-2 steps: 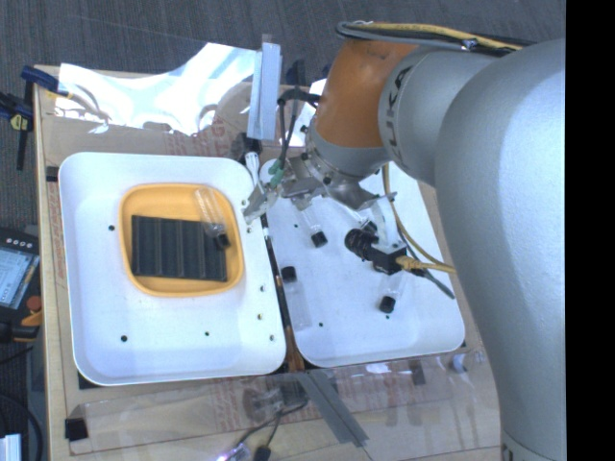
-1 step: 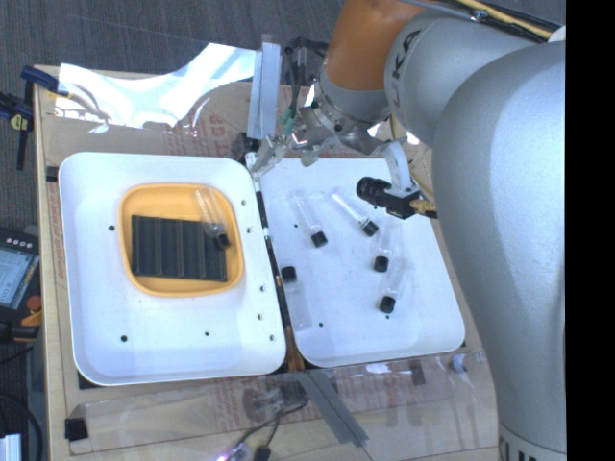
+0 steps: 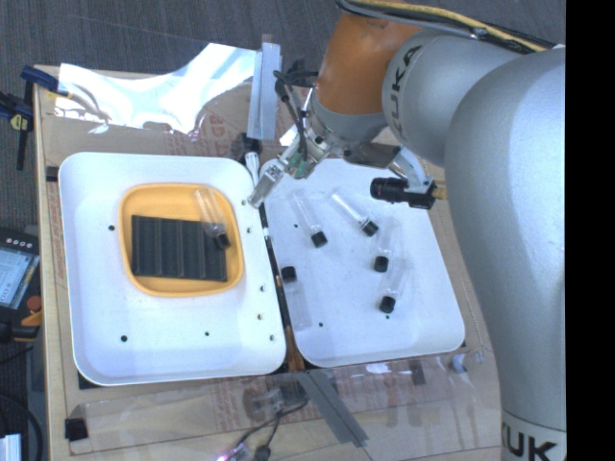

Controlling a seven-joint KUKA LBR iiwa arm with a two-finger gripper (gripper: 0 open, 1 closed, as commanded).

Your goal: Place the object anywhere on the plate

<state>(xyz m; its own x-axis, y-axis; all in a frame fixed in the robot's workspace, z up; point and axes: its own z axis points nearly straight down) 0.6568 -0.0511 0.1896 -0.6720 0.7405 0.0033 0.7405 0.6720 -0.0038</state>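
Note:
A yellow plate [image 3: 179,197] with a dark ridged insert [image 3: 179,248] sits in the left bin [image 3: 106,334]. A clear vial with a black cap [image 3: 213,221] lies on the plate's right side, partly over the insert. My gripper [image 3: 272,175] hangs above the divide between the two bins, near their far edge. It is above and to the right of the vial and apart from it, and I see nothing held in it. The grey arm with its orange band [image 3: 360,56] reaches in from the right.
Several more clear vials with black caps lie loose in the right bin [image 3: 423,339], for example one [image 3: 310,223] near the middle and one [image 3: 387,298] further front. Crumpled foil [image 3: 192,89] lies behind the left bin.

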